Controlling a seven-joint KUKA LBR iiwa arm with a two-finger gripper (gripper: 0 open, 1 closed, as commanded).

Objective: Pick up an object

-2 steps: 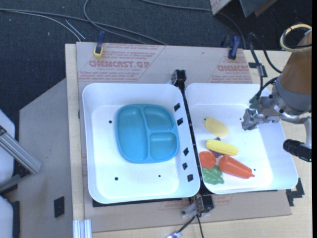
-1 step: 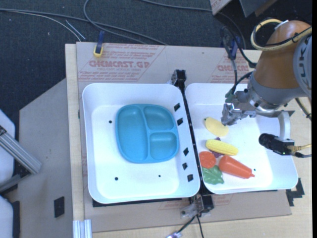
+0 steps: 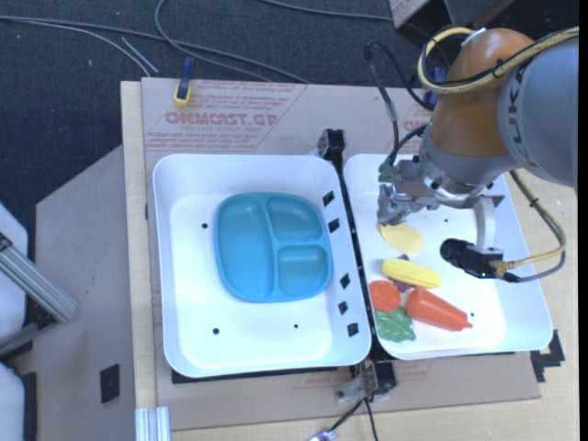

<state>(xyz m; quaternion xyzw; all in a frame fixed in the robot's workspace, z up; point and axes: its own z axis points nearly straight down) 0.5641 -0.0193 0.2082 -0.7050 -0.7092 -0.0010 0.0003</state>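
Now the arm [image 3: 501, 90] is reaching into the right bin [image 3: 524, 324], so its tool [image 3: 397, 208] is hanging just above the pale yellow toy [image 3: 402, 238] near the bin's left wall. I cannot tell how the tool is set. Nothing is lifted.

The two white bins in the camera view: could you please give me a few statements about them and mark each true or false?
1. The blue divided plastic tray lies in the left white bin. True.
2. The yellow toy corn cob lies in the left bin. False: it lies in the right white bin.
3. The hand is above the right bin, near the pale yellow oval piece. True.
4. The orange toy carrot sits on the tray. False: it lies beside the corn cob.
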